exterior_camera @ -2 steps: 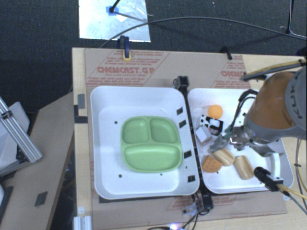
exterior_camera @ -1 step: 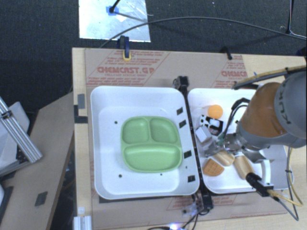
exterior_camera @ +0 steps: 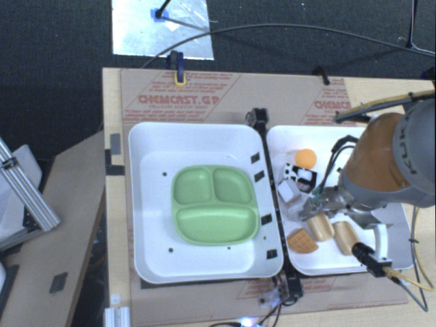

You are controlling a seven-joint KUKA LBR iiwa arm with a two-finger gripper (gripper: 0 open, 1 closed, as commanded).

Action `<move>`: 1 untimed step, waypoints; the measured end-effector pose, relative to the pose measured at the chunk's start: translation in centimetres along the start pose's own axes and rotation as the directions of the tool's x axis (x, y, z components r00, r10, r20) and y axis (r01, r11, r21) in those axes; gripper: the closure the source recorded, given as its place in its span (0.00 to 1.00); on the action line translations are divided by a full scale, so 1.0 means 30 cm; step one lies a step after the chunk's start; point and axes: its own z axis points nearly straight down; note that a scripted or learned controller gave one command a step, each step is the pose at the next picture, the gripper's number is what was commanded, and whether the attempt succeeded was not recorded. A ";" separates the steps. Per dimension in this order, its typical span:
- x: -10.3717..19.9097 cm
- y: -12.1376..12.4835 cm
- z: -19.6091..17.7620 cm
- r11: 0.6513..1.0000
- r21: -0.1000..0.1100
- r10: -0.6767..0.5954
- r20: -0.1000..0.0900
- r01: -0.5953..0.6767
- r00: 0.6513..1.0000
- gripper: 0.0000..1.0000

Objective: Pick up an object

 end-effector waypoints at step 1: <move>0.019 0.020 -0.205 1.000 -0.005 -0.006 0.001 0.006 1.000 1.00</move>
